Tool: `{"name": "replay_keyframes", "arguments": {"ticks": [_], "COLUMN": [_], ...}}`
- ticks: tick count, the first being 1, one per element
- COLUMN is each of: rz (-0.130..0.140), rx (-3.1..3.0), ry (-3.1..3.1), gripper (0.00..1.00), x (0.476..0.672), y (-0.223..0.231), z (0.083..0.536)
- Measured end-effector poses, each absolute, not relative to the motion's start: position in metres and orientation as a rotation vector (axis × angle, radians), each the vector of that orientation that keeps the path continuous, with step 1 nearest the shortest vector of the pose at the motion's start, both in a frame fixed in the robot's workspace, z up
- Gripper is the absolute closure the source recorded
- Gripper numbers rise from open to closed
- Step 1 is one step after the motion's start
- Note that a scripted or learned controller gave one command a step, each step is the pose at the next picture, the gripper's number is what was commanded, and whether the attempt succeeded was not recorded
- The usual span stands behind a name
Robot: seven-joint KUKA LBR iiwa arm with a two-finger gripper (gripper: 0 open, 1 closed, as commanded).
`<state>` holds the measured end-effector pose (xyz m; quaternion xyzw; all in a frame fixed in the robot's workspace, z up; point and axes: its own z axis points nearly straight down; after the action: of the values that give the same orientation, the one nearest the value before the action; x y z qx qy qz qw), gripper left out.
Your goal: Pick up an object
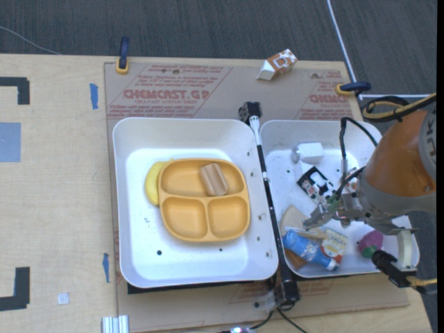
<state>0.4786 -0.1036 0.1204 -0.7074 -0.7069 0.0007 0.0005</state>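
My gripper (325, 212) is low inside the right bin (277, 139), at the end of the grey arm with its orange band (402, 159). It hangs just above a tan flat piece (294, 218) and a blue packet (306, 247) with a white and red label (334, 243). A black and white item (312, 181) lies just beyond it, toward the back. A white block (309, 150) rests near the bin's far wall. At the bin's right a magenta object (370, 241) peeks out from under the arm. I see nothing between the gripper's tips.
The left bin (132, 193) holds a yellow divided plate (207, 217) with a brown sausage (214, 179) in its far compartment and a yellow banana-like piece (152, 183) at its left. A small carton (277, 64) lies on the board behind the bins.
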Motion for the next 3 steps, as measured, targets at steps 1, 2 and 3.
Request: {"name": "replay_keyframes", "arguments": {"ticks": [1,2,3], "rz": [-0.011,-0.012,-0.003], "rx": [-2.224,-2.244,-2.220], "ry": [-2.224,-2.234,-2.223], "gripper": [0.00,1.00,1.00], "x": [0.482,0.485,0.480], "y": [-0.097,-0.102,-0.025], "z": [0.091,0.102,0.185]}}
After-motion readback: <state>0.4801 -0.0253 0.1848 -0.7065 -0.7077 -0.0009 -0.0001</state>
